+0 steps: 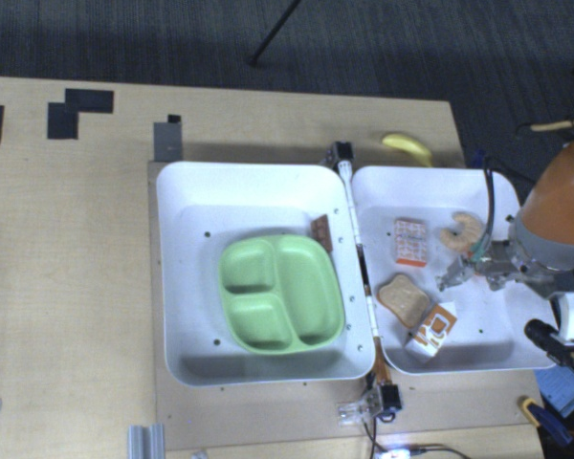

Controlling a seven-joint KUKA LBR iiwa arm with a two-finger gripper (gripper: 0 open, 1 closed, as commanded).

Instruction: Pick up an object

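The right bin holds several objects. A red and white packet lies near its back, with a tan curled piece to its right. A slice of toast sits left of centre, and an orange and white carton leans against its front edge. My gripper reaches in from the right and hovers over the bin's middle, right of the toast and just in front of the tan piece. Nothing visibly sits in it.
The left bin holds a green divided plate and a small brown piece by the shared wall. A banana lies on the bench behind the right bin. Cables run by the bins' front edge.
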